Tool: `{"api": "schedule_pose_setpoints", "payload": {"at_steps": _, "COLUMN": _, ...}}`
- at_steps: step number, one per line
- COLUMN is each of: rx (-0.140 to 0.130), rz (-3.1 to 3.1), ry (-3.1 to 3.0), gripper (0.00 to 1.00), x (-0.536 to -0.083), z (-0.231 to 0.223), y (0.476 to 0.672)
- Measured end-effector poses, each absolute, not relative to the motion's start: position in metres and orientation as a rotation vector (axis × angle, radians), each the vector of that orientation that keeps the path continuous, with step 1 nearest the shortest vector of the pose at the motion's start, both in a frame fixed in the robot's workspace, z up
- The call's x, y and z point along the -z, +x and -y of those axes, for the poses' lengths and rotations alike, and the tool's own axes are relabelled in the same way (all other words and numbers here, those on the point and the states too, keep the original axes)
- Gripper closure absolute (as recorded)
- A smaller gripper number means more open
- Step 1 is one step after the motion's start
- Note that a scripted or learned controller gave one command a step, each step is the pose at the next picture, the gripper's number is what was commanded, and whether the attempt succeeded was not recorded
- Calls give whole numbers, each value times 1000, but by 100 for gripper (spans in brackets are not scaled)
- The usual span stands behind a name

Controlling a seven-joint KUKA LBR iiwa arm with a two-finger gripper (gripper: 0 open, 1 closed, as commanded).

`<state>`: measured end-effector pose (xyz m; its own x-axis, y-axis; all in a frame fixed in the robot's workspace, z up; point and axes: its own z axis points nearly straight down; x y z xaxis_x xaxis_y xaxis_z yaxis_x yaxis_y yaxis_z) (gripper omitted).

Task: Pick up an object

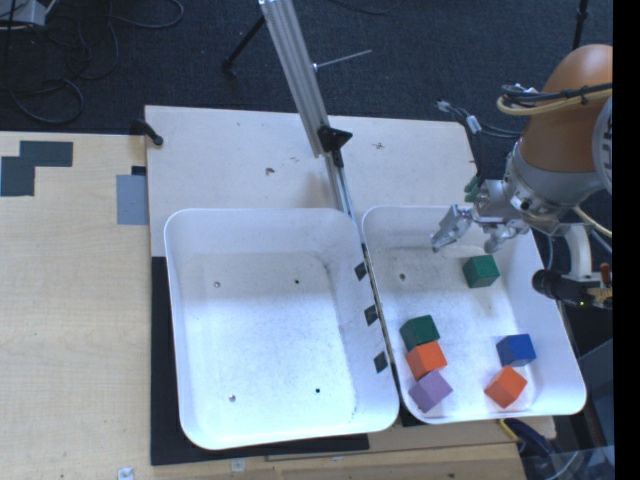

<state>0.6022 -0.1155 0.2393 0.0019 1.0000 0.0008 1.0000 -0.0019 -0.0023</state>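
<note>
My gripper hangs over the back part of the right bin, open, with nothing between its fingers. A green cube lies just in front of it, apart from the fingertips. Nearer the front of the same bin sit a dark green cube, an orange cube and a purple cube, packed close in a column. A blue cube and a second orange cube lie at the front right.
The left bin stands beside the right one, separated by a raised divider with black clips. A slanted metal rail rises behind the bins. The arm's orange band is at the right.
</note>
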Motion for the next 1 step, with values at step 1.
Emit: {"api": "schedule_pose_setpoints", "payload": {"at_steps": 1, "rx": 2, "rz": 2223, "ry": -2223, "gripper": 0, "x": -285, "z": 125, "y": 585}}
